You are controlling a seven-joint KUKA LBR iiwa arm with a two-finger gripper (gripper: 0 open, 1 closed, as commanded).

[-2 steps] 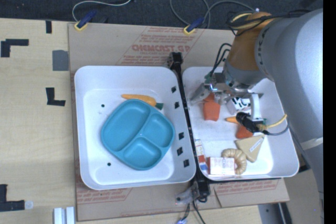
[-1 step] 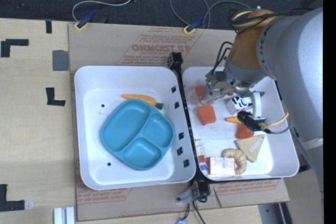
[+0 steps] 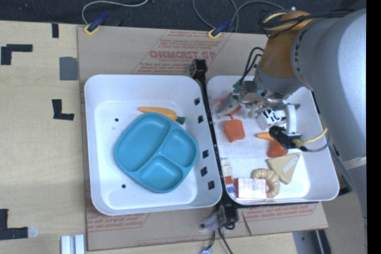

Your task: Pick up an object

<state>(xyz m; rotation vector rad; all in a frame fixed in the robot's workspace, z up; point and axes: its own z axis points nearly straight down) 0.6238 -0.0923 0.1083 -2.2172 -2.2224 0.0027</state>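
Your hand (image 3: 241, 101) sits low in the right bin (image 3: 318, 190), at its upper left near the divider (image 3: 205, 122) between the two bins; I cannot tell from this slanted view whether it is released or clenched, since the wrist and its cables crowd over it, so do not count anything as held.

The likeliest target is the orange-red block (image 3: 234, 130), which lies just below the hand on the bin floor; a small reddish piece (image 3: 229, 107) lies right by the hand, and I cannot tell whether they touch.

Watch for these troubles; first, the hand is close to the divider, so a descent drifting left could strike it or pin an object against it rather than close around it; second, the block looks smooth and squat, and I judge it could skid away if only one side meets it; third, the right bin is crowded, with a small carrot-like piece (image 3: 266, 135), a wedge (image 3: 286, 167), a croissant-shaped thing (image 3: 268, 180) and a small box (image 3: 250, 188) lower down, so a sweep in that direction may shove neighbours instead of lifting one.

The left bin (image 3: 98, 187) holds a blue divided plate (image 3: 156, 151) and an orange carrot (image 3: 158, 111) at its upper edge, well apart from the hand; they are not at risk from here.
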